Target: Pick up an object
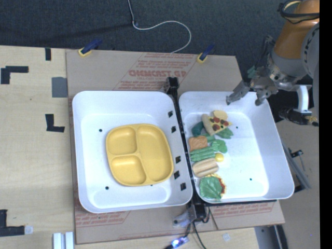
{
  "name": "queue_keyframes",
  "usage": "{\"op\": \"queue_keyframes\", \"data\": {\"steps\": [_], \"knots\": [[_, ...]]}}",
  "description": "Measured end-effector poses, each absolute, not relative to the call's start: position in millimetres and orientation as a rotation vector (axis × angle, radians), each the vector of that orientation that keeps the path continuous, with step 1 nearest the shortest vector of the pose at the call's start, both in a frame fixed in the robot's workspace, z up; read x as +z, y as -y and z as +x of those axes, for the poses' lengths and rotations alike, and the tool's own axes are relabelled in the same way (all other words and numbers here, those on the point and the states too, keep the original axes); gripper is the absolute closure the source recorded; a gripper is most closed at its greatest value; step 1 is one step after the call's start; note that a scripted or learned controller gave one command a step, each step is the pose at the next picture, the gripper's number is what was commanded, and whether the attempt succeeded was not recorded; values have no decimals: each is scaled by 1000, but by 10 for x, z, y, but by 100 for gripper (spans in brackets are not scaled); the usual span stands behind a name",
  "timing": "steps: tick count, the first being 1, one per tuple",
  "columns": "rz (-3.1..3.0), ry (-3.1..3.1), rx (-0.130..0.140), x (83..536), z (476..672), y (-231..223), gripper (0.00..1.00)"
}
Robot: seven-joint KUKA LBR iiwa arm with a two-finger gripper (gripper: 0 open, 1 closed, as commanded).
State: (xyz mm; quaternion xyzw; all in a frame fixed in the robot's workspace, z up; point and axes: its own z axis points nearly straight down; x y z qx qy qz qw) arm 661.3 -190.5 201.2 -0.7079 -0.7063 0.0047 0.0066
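Note:
Several toy food pieces lie along the left side of the right bin (259, 154): a pizza slice (216, 121), green leafy pieces (213, 145), an orange piece (197, 142), a hot dog (205, 166) and a green-and-red piece (211, 187). My gripper (245, 96) hangs over the far rim of the right bin, up and to the right of the pizza slice. Its two fingers are spread apart and open, with nothing between them.
The left bin (88, 118) holds a yellow divided plate (139, 154). Both bins sit on a cardboard sheet (155, 69). A white cable (161, 27) loops across the dark floor behind. The right half of the right bin is bare white floor.

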Motion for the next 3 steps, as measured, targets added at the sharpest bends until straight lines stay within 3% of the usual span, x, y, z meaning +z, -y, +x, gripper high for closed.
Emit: {"op": "queue_keyframes", "data": {"steps": [1,2,3], "knots": [[-2220,2222,2,2110,6644,1900,0],[-2217,2220,6,1566,6580,1805,0],[-2216,2221,7,1087,6637,1836,0]]}}
